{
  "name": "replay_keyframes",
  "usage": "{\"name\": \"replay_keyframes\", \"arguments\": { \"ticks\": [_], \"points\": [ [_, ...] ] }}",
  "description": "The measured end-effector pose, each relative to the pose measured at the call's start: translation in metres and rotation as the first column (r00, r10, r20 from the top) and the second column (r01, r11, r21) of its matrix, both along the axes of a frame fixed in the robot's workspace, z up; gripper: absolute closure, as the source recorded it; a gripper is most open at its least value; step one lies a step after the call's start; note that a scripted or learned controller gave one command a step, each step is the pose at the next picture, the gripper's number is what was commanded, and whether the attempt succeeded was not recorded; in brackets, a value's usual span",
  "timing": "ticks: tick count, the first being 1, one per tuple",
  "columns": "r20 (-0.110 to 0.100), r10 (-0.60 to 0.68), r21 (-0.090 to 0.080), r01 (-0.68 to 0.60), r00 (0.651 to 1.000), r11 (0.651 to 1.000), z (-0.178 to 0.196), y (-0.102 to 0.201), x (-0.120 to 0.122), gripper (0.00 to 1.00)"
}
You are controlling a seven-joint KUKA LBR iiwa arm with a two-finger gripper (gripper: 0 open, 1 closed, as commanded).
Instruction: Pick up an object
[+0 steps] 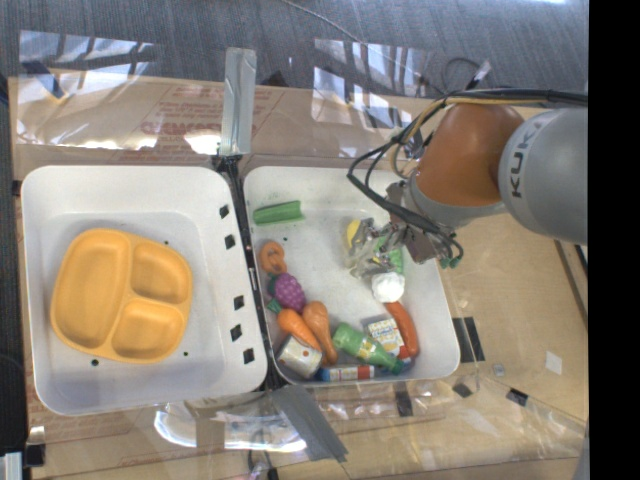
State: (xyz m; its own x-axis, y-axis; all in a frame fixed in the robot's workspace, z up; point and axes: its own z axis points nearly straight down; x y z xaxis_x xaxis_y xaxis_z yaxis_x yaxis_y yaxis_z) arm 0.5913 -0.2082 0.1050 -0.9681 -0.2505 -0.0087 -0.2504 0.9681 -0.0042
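My gripper (372, 251) hangs low in the right bin (330, 183), at its right middle, under the orange wrist band. A yellow piece (353, 233) lies just left of the metal fingers, and a white and green item (388, 284) sits directly below them. Nothing clearly shows between the fingers. The bin also holds a green cylinder (277, 211) near the top left, an orange round toy (272, 258), purple grapes (288, 291), carrots (300, 326), a green bottle (362, 346), a red sausage (403, 328) and a small can (298, 358).
The left bin (50, 198) holds a yellow divided plate (120, 293). A black divider edge runs between the bins. Cables loop from the wrist over the right bin's top right corner. Tape strips lie on the bench around both bins.
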Motion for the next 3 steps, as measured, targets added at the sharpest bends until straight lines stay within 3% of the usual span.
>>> {"name": "replay_keyframes", "arguments": {
  "ticks": [1, 2, 3],
  "points": [
    [0.004, 0.085, -0.003, -0.085, 0.996, 0.996, 0.116, 0.044, 0.029, 1.00],
    [-0.006, 0.083, 0.001, -0.083, 0.997, 0.997, 0.110, 0.043, 0.027, 0.00],
    [-0.015, -0.102, 0.003, 0.103, 0.995, 0.995, 0.014, 0.011, 0.044, 0.00]
  ]
}}
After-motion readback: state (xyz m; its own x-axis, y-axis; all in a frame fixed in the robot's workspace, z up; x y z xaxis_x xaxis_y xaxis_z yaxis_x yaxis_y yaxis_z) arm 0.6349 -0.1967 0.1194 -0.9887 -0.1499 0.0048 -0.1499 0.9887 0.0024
